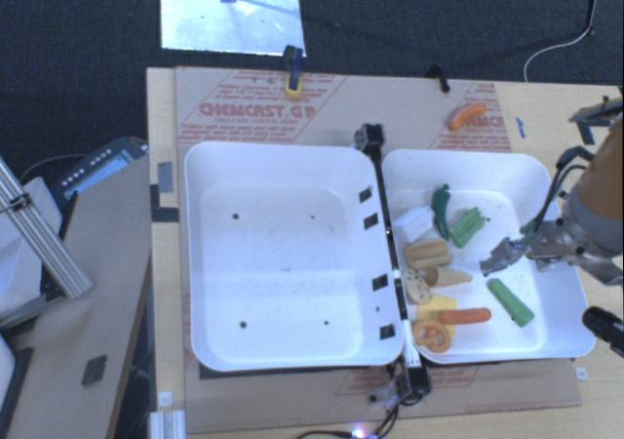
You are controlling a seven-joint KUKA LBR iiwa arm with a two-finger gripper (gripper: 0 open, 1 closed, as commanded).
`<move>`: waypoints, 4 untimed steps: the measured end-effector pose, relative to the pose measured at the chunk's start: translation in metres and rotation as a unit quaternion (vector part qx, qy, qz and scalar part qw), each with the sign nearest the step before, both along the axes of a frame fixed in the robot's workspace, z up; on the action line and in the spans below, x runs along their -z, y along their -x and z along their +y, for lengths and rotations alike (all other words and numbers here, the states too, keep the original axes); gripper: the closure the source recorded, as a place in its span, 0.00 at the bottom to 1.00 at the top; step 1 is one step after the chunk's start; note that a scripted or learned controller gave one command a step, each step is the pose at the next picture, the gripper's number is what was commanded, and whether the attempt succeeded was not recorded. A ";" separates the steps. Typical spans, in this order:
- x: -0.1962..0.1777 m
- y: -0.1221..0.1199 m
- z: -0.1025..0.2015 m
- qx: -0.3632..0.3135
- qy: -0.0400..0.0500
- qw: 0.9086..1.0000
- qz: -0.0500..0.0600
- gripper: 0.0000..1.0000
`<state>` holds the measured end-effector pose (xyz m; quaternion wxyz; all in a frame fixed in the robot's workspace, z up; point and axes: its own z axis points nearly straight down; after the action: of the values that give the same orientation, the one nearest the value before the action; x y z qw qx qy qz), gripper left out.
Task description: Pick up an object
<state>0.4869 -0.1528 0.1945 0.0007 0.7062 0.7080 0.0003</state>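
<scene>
surface (244, 100) – cardboard-lined, two white bins | room – dark carpet | end effector (502, 257) – over right bin (531, 174), grip state cannot be told

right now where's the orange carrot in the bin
The carrot lies in the right bin, near its front edge, between the pretzel and a green stick.

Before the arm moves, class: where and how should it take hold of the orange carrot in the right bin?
Grip the carrot at mid-length, coming straight down, fingers closing across its thin width. It lies flat and nearly level in the right bin, with bare floor in front; the yellow piece touches its left end.
</scene>
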 end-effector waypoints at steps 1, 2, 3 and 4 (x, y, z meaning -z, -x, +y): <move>-0.011 -0.001 0.000 -0.001 0.000 1.000 -0.002 1.00; -0.147 -0.026 0.097 -0.007 -0.001 1.000 -0.008 1.00; -0.222 -0.073 0.159 -0.005 -0.001 1.000 -0.006 1.00; -0.249 -0.043 0.188 -0.003 -0.001 1.000 -0.002 1.00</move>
<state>0.5297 0.0348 0.4434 0.0011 0.7041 0.7101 0.0024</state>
